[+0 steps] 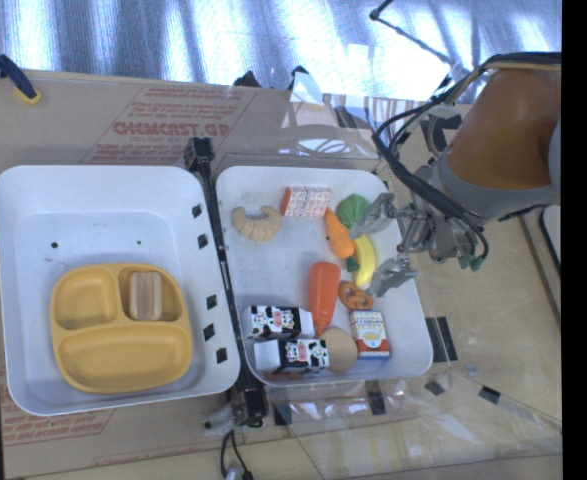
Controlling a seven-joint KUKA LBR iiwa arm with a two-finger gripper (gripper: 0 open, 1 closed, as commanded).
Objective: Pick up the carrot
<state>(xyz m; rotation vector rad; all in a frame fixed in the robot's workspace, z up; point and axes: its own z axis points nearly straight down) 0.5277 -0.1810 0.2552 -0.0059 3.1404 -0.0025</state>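
"CHEMCAST" can be read in red on the cardboard at 11 o'clock, and two cow-patterned cartons lie at 6 o'clock in the right bin. The one carrot lies in that bin's 2 o'clock area, its long axis running 11 to 5 o'clock, green top toward 1 o'clock. The gripper stands wide open just right of it, holding nothing.

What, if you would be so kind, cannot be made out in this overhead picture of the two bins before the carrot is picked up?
- End effector, camera view: too small and blurred to tell whether anything sits between the fingers.
- Carrot: its leafy end runs under the end effector; contact cannot be judged.
- Banana: partly covered by the end effector.
- Milk cartons: print too small to read.
- Arm: cut off by the right edge.
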